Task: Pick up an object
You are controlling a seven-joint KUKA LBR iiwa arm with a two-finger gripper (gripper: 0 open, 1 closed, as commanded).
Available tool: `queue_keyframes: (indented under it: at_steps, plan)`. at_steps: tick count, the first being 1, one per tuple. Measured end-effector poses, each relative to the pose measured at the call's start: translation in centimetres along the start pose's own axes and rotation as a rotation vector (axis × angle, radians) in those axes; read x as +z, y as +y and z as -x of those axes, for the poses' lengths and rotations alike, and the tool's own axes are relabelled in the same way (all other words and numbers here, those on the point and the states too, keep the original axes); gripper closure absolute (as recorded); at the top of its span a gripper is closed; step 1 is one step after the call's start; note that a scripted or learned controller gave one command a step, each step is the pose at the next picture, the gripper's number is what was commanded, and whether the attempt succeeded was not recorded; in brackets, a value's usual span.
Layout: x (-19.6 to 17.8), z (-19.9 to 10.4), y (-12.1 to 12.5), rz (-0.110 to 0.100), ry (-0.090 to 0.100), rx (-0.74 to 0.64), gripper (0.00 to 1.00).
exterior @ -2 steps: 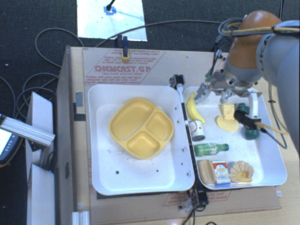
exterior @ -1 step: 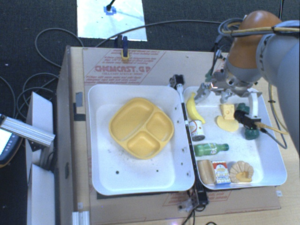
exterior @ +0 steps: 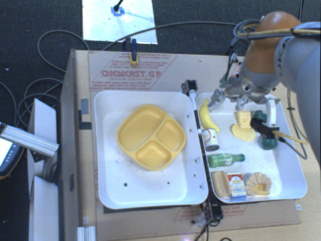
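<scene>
**Arm over right bin, nothing gripped**

While arm point(exterior: 281, 49) hangs over rt bin point(exterior: 296, 177), gripper point(exterior: 228, 97) sits fingers spread, nothing between them, just above banana point(exterior: 205, 115). Cheese wedge point(exterior: 244, 127) and green bottle point(exterior: 226, 159) nearby. Yellow tray point(exterior: 151, 136) in left bin point(exterior: 108, 134).

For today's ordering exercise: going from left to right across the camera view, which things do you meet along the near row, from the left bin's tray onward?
Yellow divided tray → green bottle → red and white carton → shell-shaped pastry.
</scene>
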State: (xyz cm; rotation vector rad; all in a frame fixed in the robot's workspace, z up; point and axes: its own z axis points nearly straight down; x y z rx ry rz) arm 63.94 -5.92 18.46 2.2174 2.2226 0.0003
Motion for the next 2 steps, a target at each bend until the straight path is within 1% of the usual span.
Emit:
queue_keyframes:
  at_steps: [1, 2]
  plan:
    - [10.1, 3.0, 2.1, -0.002, 0.000, 0.001, 0.00]
    - [8.9, 3.0, 2.2, -0.001, 0.000, -0.002, 1.00]
